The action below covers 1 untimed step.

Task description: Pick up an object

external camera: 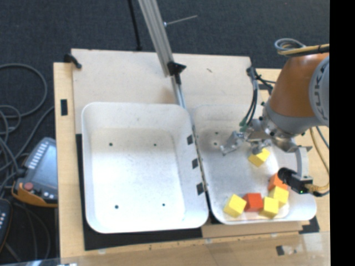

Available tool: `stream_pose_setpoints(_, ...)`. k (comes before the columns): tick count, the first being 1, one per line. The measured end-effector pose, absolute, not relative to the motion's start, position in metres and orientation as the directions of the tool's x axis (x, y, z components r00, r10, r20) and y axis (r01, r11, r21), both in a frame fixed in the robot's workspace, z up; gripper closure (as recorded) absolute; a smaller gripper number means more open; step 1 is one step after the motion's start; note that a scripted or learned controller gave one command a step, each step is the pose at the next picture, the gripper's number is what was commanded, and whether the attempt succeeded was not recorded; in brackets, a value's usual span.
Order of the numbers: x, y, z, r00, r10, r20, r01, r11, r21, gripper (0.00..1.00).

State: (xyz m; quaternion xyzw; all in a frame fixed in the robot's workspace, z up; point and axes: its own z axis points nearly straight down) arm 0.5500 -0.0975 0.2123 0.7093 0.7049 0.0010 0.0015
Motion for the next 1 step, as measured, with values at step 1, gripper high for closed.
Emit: stream_pose_setpoints(1, 0.5799, -0.1688, 0.2291, 0.004, 1.0, -0.005, 1.0, -0.004, 0.005, 0.0)
